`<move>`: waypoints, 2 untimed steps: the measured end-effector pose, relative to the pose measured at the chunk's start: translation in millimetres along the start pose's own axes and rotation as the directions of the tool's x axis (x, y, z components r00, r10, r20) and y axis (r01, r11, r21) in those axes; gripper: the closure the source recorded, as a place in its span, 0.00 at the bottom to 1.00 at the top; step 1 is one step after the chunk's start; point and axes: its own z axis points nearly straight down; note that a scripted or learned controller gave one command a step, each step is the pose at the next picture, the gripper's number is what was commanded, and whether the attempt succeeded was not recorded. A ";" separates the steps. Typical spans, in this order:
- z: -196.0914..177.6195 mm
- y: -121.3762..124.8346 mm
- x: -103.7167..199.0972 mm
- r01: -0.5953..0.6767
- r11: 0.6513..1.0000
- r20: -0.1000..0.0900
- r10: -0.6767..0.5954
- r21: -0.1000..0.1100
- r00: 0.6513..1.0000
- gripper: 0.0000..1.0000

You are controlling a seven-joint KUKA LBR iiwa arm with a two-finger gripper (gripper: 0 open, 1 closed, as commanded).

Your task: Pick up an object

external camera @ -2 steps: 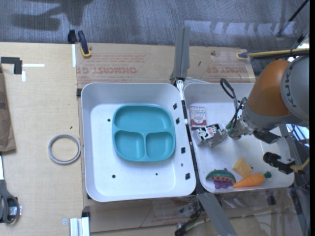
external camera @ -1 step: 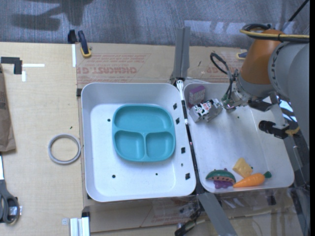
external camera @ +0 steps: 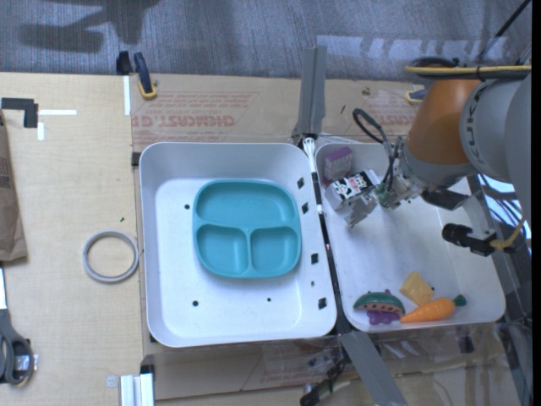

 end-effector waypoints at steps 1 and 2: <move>4.8 41.8 -23.3 0.040 0.999 -0.010 -0.040 0.020 0.999 0.00; 0.5 13.3 -8.4 0.357 0.934 0.001 -0.357 0.001 0.934 0.00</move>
